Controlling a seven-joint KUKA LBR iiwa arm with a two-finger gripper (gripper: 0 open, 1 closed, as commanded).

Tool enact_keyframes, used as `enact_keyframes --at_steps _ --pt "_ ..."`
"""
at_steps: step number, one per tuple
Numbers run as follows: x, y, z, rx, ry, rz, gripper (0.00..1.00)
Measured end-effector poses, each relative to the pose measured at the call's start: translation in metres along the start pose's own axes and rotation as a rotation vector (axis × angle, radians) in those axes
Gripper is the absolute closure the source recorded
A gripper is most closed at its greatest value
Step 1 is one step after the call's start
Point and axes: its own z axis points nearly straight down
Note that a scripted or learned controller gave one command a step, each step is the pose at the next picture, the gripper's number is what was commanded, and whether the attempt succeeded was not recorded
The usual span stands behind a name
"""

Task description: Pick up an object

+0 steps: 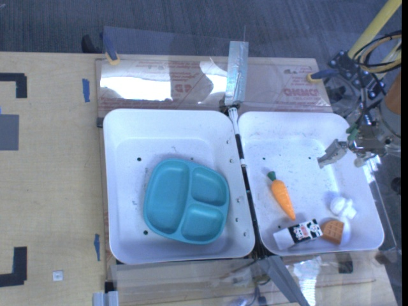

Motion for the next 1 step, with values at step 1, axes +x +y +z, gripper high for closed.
enact_keyframes --at_steps 1 --pt "0.0376 0.0174 0.134 -0.008 -0.003 -0.343 0.0"
